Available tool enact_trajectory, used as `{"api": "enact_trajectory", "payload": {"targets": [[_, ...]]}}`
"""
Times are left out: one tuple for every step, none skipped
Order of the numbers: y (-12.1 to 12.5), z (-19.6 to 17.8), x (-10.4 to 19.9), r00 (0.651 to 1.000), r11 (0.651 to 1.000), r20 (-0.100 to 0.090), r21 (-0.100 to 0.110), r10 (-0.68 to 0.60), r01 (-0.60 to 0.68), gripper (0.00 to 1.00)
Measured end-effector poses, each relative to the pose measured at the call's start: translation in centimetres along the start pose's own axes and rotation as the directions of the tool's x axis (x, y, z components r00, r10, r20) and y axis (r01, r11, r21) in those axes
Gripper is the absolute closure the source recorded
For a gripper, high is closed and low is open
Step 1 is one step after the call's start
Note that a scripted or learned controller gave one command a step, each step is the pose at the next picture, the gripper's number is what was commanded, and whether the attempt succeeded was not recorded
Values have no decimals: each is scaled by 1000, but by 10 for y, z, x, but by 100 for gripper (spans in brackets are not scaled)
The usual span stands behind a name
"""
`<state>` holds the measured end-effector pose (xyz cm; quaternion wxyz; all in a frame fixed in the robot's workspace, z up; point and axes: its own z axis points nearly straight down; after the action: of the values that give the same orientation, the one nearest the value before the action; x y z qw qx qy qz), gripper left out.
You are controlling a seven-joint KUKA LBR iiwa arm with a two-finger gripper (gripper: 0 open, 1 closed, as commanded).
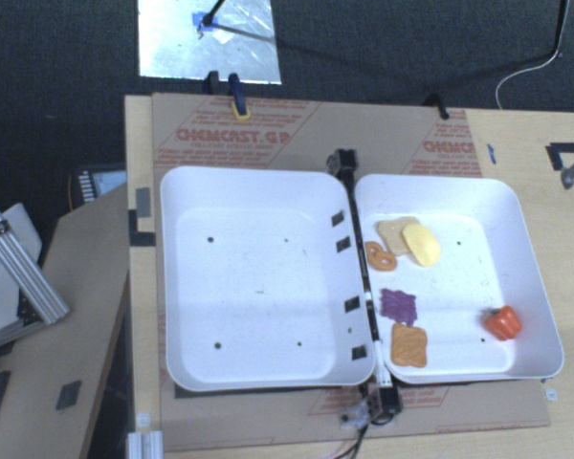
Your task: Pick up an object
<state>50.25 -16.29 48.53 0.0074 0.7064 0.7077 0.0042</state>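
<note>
The right bin point(517, 218) holds several small toy foods. A yellow lemon-like piece point(422, 244) lies on a pale tan slice point(394, 231) near the bin's upper left. A small orange pretzel point(380, 255) sits just left of them by the divider. Below lie a purple grape cluster point(398, 305) and an orange waffle-like piece point(408, 345). A red-orange pepper point(502, 322) rests near the bin's right side.
The left bin point(258, 275) sits beside the right one, joined by a clip strip point(356, 256). Both rest on a cardboard sheet point(297, 132) on the bench. A shiny metal plate point(210, 25) lies at the back; an aluminium frame point(14, 266) stands at left.
</note>
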Motion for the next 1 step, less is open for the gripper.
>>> {"api": "enact_trajectory", "payload": {"targets": [[-16,-54,-31,1000,1000,0,7,4,-4,0]]}}
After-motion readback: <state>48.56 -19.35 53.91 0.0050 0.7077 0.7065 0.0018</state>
